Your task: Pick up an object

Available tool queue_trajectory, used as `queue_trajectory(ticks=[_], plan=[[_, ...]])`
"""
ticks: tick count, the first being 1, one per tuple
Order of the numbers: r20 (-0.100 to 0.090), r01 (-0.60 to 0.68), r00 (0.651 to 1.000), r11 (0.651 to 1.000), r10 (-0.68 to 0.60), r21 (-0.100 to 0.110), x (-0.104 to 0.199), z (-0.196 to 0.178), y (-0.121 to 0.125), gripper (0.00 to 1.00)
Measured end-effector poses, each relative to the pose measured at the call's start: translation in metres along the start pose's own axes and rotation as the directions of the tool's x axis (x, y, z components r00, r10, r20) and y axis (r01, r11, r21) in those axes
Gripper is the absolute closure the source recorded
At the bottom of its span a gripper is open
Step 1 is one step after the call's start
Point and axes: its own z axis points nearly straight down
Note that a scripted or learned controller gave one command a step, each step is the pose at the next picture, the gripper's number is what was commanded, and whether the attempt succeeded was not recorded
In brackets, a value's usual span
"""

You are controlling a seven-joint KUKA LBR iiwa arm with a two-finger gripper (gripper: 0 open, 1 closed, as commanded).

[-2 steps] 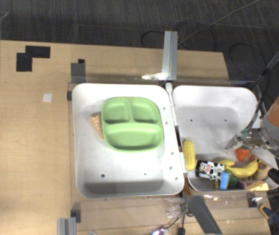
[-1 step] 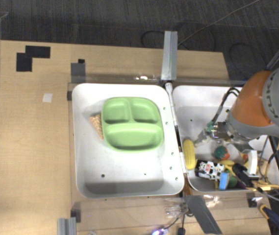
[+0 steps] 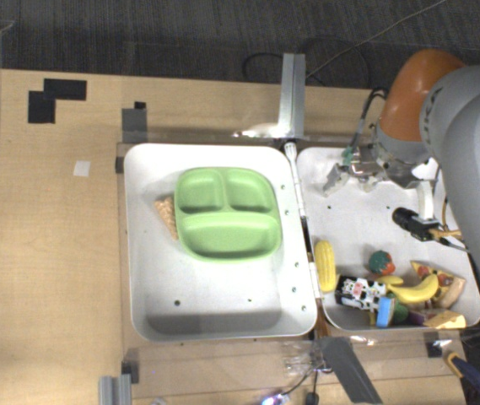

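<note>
Gripper [image 3: 347, 169] over the bare upper part of the right bin [image 3: 332, 218], finger state impossible to tell, nothing seen in it; toys — corn cob [image 3: 326, 265], banana [image 3: 417, 288], others — heaped along that bin's lower edge, green sectioned plate [image 3: 226, 213] in the left bin [image 3: 147, 260].

Even, fairly bright overhead light; colours read true. Left bin [image 3: 147, 251] shows a soft grey shadow along its near inner wall, edges diffuse. Bright glare patch at the far rim by the metal post [image 3: 293, 91]. Green tray [image 3: 225, 212] casts only a thin shadow. Dark carpet [image 3: 180, 15] at top stays dim, weave faintly visible. Arm [image 3: 467, 142] at right looms large and soft, slightly out of focus. Overall sharpness modest; small toys blur together. Desk [image 3: 45, 226] evenly lit, mild sheen.
</note>
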Motion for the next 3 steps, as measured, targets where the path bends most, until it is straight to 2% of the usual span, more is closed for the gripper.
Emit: queue_trajectory(ticks=[1, 2, 3], plan=[[0.004, 0.006, 1.000, 1.000, -0.006, -0.002, -0.050, -0.003, -0.073, 0.00], [0.001, 0.001, 1.000, 1.000, -0.001, 0.000, -0.045, -0.005, -0.135, 0.00], [0.001, 0.001, 1.000, 1.000, -0.001, -0.001, -0.045, -0.005, -0.135, 0.00]])
